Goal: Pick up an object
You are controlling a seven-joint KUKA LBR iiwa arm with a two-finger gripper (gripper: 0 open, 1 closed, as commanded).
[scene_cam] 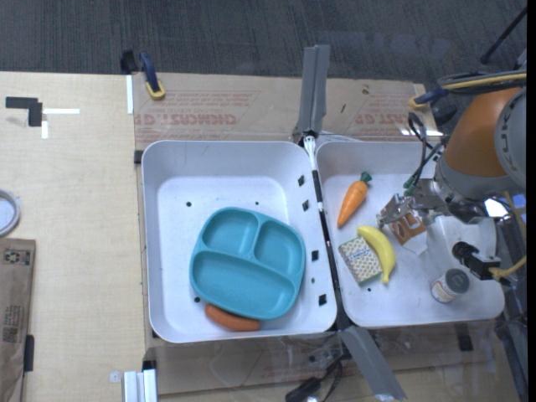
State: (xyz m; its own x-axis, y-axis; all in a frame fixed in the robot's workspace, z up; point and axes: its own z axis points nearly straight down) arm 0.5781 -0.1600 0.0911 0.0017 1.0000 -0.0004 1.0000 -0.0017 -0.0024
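The claw [400, 216] hung low in the right bin [494, 312], toward its far right side, at the end of the grey arm [490, 141] with the orange band. Its metal tip sat right over a small brown object [410, 228], but whether the tip was spread, closed, or gripping that piece could not be told from this slant; the metal and the brown thing ran together in the view. Nothing was visibly lifted, so the pick looked still to be done, with the claw at best poised at a candidate.

Just left of the claw lay a yellow banana [381, 251], curved, with a patterned sponge-like block [361, 260] touching its left side. Farther back and left, a toy carrot [353, 202] rested at a tilt, its green top pointing to the far side. Near the right bin's near-right corner stood a small can [450, 286] (upright, as far as could be made out), apart from the rest. Any of these would serve the task.

The left bin [159, 249] held a teal divided plate [249, 262], lying flat near the bin's middle with its three compartments bare. An orange sausage-shaped item [232, 319] peeked out from under the plate's near edge, partly covered by it. That bin lay well away from the claw.
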